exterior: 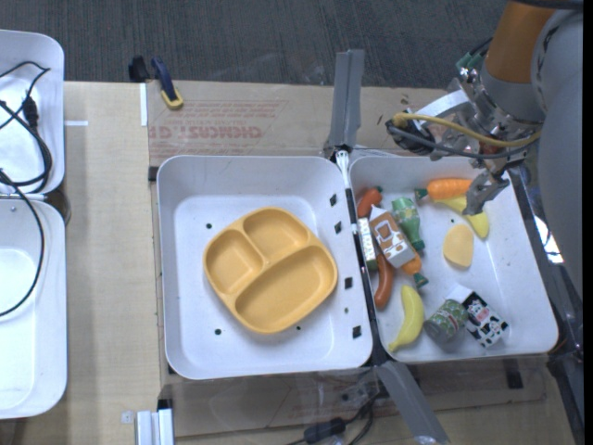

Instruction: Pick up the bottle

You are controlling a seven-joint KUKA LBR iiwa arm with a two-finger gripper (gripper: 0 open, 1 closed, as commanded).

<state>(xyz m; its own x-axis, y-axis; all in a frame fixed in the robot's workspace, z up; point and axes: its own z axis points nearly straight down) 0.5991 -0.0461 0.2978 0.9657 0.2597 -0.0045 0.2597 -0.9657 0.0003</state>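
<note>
The bottle (407, 221) looks like a small green one lying in the right bin (519, 336), near its left side, partly tucked against a brown and white carton (393, 241). My gripper (483, 193) hangs over the upper right part of that bin, beside an orange carrot (449, 189) and just above a small yellow piece (477, 224). It is well to the right of the bottle and apart from it. Nothing shows as held.
The right bin also holds a red sausage (381, 284), a banana (408, 316), a pale yellow slice (458, 246), a green can (447, 323) and a black and white carton (484, 321). A yellow divided plate (270, 269) lies in the left bin (176, 276).
</note>
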